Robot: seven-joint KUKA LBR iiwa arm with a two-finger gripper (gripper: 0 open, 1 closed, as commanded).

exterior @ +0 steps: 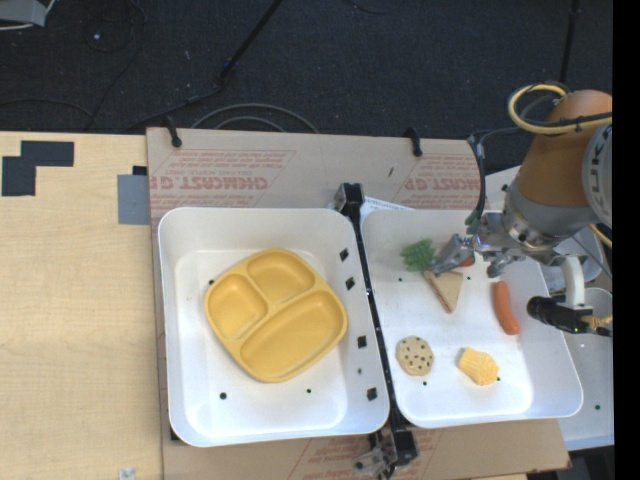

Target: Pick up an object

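1. Locate the gripper (462, 251) over the upper part of the right bin (560, 393). It reaches in from the right on the grey arm (555, 193) with the orange band.
2. Check the jaws: you cannot tell whether they are open or closed, and you cannot see any object between them.
3. Note the objects nearest the gripper. The green leafy piece (418, 255) lies just to its left, and the tan wedge (447, 289) lies just below it.
4. Find the orange carrot-shaped piece (505, 308) to the right of the wedge, lying on the bin floor.
5. Find the round cookie (414, 355) and the yellow chunk (479, 366) in the lower part of the same bin, near each other but apart.
6. Observe the left bin (190, 388). It holds a yellow compartment tray (275, 314), lying flat and turned at a slant.
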